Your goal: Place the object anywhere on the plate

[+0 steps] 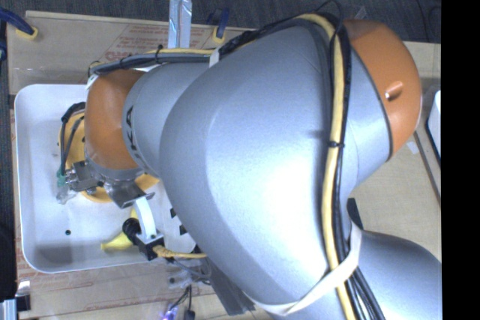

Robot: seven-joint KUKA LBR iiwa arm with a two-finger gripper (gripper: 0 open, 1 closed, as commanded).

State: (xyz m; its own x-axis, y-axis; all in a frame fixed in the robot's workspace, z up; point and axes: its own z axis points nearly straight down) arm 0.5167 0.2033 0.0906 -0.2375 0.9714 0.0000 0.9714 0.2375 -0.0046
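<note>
My arm covers most of the camera view, reaching over the left white bin [30, 161]. The gripper [69, 183] hangs low over the bin's left-middle part, below the orange wrist band. Slivers of a yellow plate [96, 196] show just under the wrist, and the rest of the plate is hidden by the arm. A small yellow object [115, 242], curved like a banana, lies on the bin floor near the front wall, to the lower right of the gripper and apart from it. Whether anything is in the gripper is hidden.
A small dark speck [67, 232] sits on the bin floor in front of the gripper. The bin's left wall and front wall stand close by. A metal post [180, 20] rises behind the bin. The arm hides the right bin.
</note>
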